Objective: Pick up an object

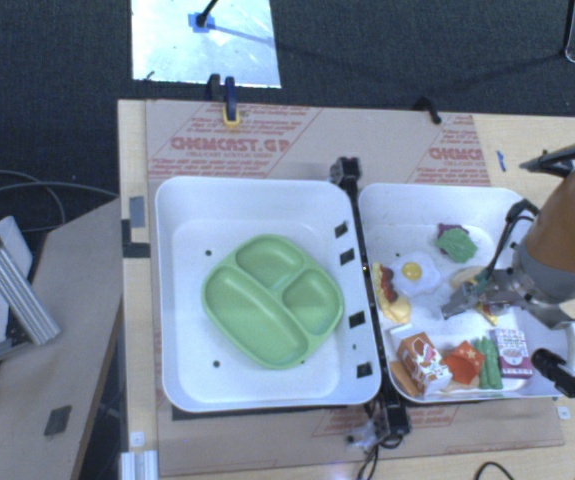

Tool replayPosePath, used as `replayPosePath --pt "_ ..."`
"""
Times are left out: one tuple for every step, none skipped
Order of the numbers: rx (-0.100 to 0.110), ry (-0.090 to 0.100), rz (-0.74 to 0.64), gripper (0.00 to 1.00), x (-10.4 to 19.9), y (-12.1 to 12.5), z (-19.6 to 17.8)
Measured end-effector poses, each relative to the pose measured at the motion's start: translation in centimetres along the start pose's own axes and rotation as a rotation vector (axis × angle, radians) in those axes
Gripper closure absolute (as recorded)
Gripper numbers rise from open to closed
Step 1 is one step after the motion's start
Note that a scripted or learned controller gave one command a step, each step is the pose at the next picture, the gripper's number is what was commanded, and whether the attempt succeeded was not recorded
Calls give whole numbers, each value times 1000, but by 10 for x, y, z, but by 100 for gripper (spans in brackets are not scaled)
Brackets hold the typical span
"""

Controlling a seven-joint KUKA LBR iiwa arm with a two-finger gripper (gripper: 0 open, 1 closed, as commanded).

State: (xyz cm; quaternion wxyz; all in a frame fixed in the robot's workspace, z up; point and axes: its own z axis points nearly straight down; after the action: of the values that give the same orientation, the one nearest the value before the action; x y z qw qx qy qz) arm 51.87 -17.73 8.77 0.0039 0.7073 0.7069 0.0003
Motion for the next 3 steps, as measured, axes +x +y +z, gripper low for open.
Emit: replayPosePath --pt "-13 -9 1 100 -3 3 -14" --pt "1 4 -5 100 -3 10 -58" --pt "1 4 -5 100 1 11 -102"
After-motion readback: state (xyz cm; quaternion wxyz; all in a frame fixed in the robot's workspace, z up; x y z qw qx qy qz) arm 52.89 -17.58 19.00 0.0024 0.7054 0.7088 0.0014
